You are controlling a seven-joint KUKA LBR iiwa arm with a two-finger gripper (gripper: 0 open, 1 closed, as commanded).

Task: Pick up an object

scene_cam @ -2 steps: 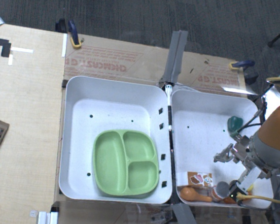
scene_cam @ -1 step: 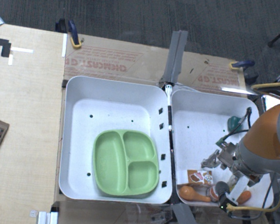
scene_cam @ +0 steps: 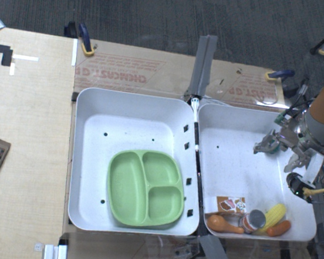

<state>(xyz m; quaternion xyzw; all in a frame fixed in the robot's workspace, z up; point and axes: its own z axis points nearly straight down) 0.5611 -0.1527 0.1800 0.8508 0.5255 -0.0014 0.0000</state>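
Note:
Several small objects lie clustered in the front corner of the right bin point(scene_cam: 234, 165): an orange carrot-shaped piece point(scene_cam: 223, 224), a small printed packet point(scene_cam: 232, 204), a little can point(scene_cam: 255, 220), a yellow corn-like piece point(scene_cam: 274, 214) and a reddish sausage-like piece point(scene_cam: 279, 229). My gripper point(scene_cam: 264, 147) hangs over the far right part of that bin, well behind the cluster and apart from it. I see nothing held in it.
The left bin point(scene_cam: 92, 122) holds a light green divided plate point(scene_cam: 144, 187). A grey divider post point(scene_cam: 203, 66) stands behind the seam between the bins. Cables and a yellow hose point(scene_cam: 314, 188) hang off the wrist at the right bin's edge.

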